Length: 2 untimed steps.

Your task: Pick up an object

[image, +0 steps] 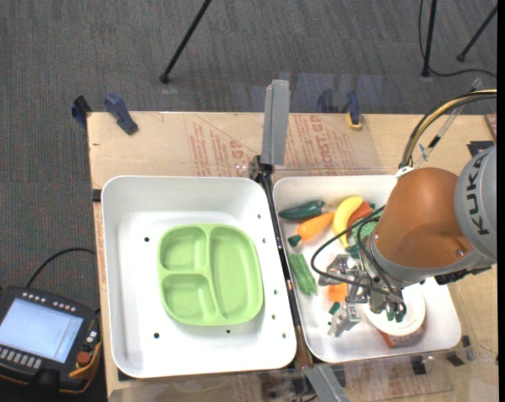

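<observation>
Nearest the camera, at the lower left, we see a black handheld control pendant with a pale screen (33, 332) lying on the floor beside the table (185, 145), whose top is bare brown cardboard with red print.

On the table, the left shallow white plastic bin (122, 224) holds a light green moulded plastic tray with three compartments (210, 273), smooth and matte, with nothing in it.

In the right white plastic bin (443, 329) our pincer (359, 301) hangs low over the front half, just beside a round white container with a reddish base (400, 319). Its metal fingers and dark cables crowd together there, and we cannot tell whether it is released or clenched; we see nothing clearly between the fingers. So we judge the pick as not yet done: the approach looks made, while the grasp and lift remain.

Further back in that bin lie glossy toy foods: a long green ridged vegetable (301, 272), an orange carrot-like piece (315, 226), a curved yellow banana (346, 214) and a dark green pepper-like piece (301, 210). Any of these could be the object.

Behind the bins, a grey upright post (275, 124) stands between them, and blue clamps (120, 113) grip the table's far edge.
</observation>
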Tool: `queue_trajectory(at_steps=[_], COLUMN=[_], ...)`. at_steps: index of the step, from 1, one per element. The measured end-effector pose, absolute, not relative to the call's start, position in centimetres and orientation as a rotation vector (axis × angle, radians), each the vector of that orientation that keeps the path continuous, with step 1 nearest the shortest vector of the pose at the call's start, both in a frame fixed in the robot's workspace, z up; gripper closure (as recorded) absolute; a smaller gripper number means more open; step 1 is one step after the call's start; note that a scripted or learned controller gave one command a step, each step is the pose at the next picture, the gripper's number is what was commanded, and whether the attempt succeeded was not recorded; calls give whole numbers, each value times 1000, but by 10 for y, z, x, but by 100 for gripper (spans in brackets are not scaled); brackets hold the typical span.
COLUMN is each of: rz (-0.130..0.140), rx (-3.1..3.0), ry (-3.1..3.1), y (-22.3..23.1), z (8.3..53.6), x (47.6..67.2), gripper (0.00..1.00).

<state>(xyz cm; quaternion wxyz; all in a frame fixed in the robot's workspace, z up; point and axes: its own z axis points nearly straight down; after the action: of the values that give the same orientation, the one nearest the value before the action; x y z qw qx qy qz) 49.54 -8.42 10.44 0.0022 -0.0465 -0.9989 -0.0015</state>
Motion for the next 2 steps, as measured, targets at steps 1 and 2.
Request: queue_trajectory(at_steps=[1,2], rz=[-2,-3], rx=[-407,-401], ry=[-3110,-3111], y=[-91,-91], z=[86,95], x=[489,490], gripper=[0,100])
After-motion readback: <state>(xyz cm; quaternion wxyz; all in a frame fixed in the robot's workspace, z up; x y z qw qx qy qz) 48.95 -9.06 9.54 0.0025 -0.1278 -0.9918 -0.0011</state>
